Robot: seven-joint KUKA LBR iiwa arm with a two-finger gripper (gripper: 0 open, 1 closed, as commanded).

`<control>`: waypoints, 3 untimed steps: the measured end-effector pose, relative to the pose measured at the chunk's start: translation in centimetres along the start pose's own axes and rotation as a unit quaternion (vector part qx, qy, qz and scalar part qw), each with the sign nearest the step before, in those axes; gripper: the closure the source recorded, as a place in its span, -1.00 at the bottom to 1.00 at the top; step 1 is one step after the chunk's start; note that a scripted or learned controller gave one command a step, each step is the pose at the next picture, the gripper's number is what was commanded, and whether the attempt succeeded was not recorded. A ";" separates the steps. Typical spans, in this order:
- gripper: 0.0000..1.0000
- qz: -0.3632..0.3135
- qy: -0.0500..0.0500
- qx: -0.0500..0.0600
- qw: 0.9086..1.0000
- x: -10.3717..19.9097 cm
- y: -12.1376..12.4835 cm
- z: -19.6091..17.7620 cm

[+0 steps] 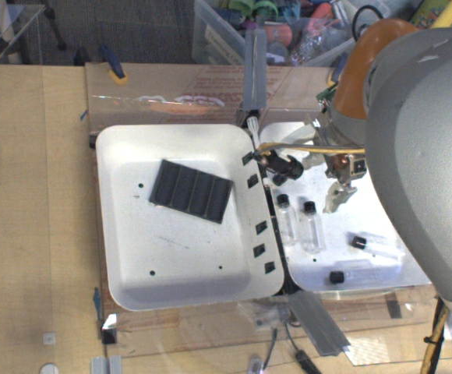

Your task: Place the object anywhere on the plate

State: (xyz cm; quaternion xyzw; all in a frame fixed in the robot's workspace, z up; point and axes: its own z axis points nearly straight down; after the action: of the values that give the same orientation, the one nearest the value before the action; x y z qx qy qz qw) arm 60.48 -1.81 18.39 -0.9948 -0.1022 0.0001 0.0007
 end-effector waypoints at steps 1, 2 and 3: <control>-1.00 -0.024 -0.001 0.000 1.000 -0.7 -7.3 0.0; -1.00 -0.073 -0.002 0.001 0.997 -5.8 -13.3 -3.5; -1.00 -0.073 -0.002 0.001 0.997 -5.8 -13.2 -3.5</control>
State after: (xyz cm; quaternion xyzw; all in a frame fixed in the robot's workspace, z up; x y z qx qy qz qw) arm 52.10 9.93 21.92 -0.9847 -0.1743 0.0020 0.0012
